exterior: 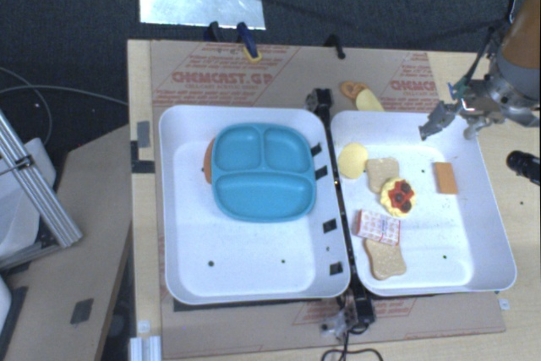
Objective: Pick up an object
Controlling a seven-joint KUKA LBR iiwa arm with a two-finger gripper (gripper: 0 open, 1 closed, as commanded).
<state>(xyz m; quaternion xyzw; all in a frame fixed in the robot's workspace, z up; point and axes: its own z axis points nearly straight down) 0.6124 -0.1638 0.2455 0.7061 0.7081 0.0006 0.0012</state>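
1. The arm (520, 55) enters at the upper right, and its gripper (452, 121) hangs over the far edge of the right bin (490, 241).
2. Its two fingers are spread apart, one (433, 124) pointing left and down, the other (470, 126) just beside it; nothing lies between them.
3. In the right bin, left of centre, sits a yellow ball (352, 158), touching a slice of toast (382, 173).
4. Just below the toast lies a yellow tart (398, 196) with red topping — its edge overlaps the toast's corner.
5. A red-and-white packet (377, 226) lies below the tart, and a second bread slice (386, 258) is just under the packet.
6. An orange block (445, 177) lies apart from the rest, near the right side, below the gripper.
7. The left bin (194, 266) holds a blue tray (263, 172) with three compartments; an orange thing (207, 162) peeks out from under its left edge.
8. Outside the bins, on the cardboard (220, 76) behind the right bin, lie a yellow piece (368, 101) and a brown piece (352, 88), touching.
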